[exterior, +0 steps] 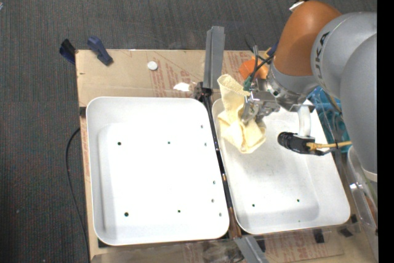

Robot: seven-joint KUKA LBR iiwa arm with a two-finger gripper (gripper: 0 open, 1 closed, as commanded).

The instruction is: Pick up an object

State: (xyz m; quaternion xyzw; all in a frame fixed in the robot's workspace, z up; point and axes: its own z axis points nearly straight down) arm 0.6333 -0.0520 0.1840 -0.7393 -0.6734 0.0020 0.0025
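Clearly you are at the grasp step: the gripper (252,113) sits low in the right bin (289,218), right on top of the pale yellow cloth (231,126). The cloth lies crumpled in that bin's far-left corner, with its upper fold leaning on the wall next to the left bin (154,231). You cannot tell from this slant whether the claw is open or closed, because the wrist and the cloth's folds hide its tip, so do not count the cloth as held. Treat the pick as not yet proven, since the cloth's lower part appears to rest on the bin floor. The next move likely calls for a firm close on a bunched fold, then a straight lift clear of the bin wall. Watch that the limp cloth comes up with the claw and does not slide out or catch on the rim between the bins.
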